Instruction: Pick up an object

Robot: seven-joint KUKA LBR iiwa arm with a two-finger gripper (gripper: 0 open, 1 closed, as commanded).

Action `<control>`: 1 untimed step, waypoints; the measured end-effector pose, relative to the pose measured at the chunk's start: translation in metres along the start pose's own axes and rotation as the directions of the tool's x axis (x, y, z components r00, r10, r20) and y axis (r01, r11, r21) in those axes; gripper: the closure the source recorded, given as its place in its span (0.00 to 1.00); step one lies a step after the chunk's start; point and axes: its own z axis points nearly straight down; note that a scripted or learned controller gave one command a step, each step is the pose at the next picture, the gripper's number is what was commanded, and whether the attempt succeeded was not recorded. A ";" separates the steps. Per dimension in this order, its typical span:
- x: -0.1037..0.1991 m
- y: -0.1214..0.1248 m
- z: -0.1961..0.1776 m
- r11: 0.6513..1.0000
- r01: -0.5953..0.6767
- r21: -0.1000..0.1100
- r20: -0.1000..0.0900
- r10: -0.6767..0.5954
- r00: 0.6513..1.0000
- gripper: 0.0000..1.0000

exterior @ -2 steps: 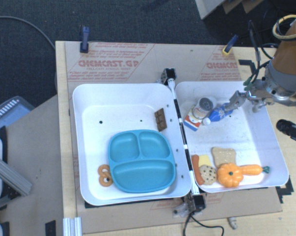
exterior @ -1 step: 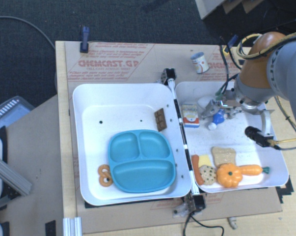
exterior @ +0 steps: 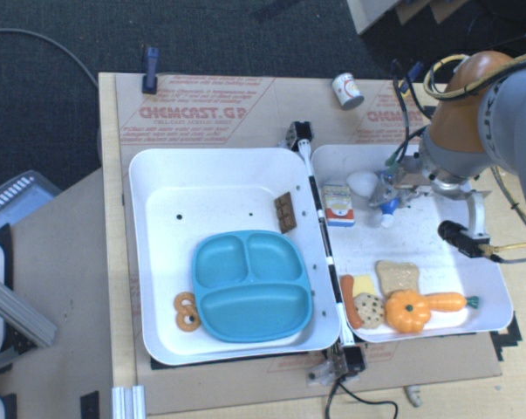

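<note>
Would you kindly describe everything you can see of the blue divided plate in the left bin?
The blue divided plate is a light blue, rounded-rectangular tray that looks like matte plastic. It has three compartments: two smaller ones toward the far side and one wide one nearer the camera, all bare. It lies flat and upright on the floor of the left bin, toward the near right corner. A small pretzel sits against its left edge.

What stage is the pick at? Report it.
Done: the arm has reached into the right bin. In hand: nothing visibly; the gripper sits low at that bin's far end, beside the small carton. Left: grasp and lift. The pumpkin, carrot and cookie lie untouched.
</note>
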 end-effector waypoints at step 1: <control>0.111 0.005 -0.091 1.000 0.002 -0.001 -0.002 -0.002 1.000 1.00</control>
